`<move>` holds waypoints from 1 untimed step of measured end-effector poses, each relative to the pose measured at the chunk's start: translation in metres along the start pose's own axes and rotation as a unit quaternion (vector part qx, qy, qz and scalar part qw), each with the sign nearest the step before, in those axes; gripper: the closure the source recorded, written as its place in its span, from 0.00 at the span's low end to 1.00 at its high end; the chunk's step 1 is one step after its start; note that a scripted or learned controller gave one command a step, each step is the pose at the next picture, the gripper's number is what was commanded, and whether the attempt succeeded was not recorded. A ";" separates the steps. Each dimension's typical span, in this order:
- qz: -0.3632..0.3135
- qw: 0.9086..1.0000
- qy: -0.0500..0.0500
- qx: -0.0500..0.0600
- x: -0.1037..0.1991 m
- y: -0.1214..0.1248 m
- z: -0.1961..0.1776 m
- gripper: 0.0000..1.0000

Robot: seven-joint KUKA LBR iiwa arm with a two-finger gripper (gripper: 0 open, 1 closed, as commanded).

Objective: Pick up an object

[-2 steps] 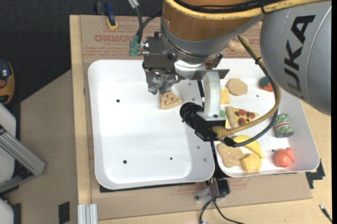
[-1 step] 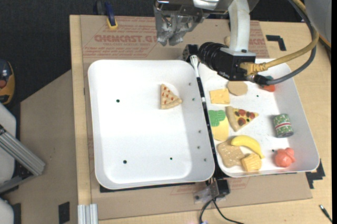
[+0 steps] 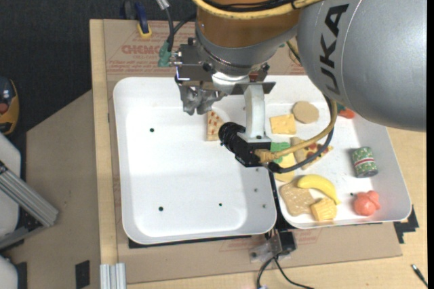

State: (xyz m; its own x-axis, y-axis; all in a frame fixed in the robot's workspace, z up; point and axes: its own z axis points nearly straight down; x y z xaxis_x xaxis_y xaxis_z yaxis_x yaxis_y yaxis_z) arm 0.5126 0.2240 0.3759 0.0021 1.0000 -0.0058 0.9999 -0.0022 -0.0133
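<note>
A pizza slice (image 3: 213, 125) lies in the left bin (image 3: 135, 165), near that bin's 1 o'clock corner and close to the rim shared with the right bin (image 3: 397, 193). The gripper (image 3: 196, 103) hangs just at the slice's 11 o'clock, its dark metal tips close above the bin floor; whether the fingers are apart or together cannot be told from this angle, and nothing is visibly caught between them. From the slice toward 6, 7 and 9 o'clock the left bin's white floor runs open to its rounded rims. At the slice's 3 o'clock a black cable fitting (image 3: 237, 143) crosses the divide.

Beyond it, the right bin is crowded: a yellow cracker (image 3: 283, 124) and a round cookie (image 3: 306, 112) at its 12 o'clock side, a banana (image 3: 317, 184), a bread slice (image 3: 296, 197) and an orange wedge (image 3: 323, 210) near its 7 o'clock rim, a green can (image 3: 363, 161) and a red tomato (image 3: 367, 203) toward 4 o'clock. The arm (image 3: 366, 30) overhangs the upper right. Both bins sit on a cardboard-covered worktop (image 3: 108, 77).
</note>
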 end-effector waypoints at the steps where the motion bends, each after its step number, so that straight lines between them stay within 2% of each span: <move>1: -0.003 1.000 0.008 -0.016 -0.001 -0.037 -0.169 1.00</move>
State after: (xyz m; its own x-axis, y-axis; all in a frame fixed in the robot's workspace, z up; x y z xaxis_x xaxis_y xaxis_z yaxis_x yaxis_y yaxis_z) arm 0.4779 0.2246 0.5458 -0.0041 0.9999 0.0103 0.9998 0.0039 0.0185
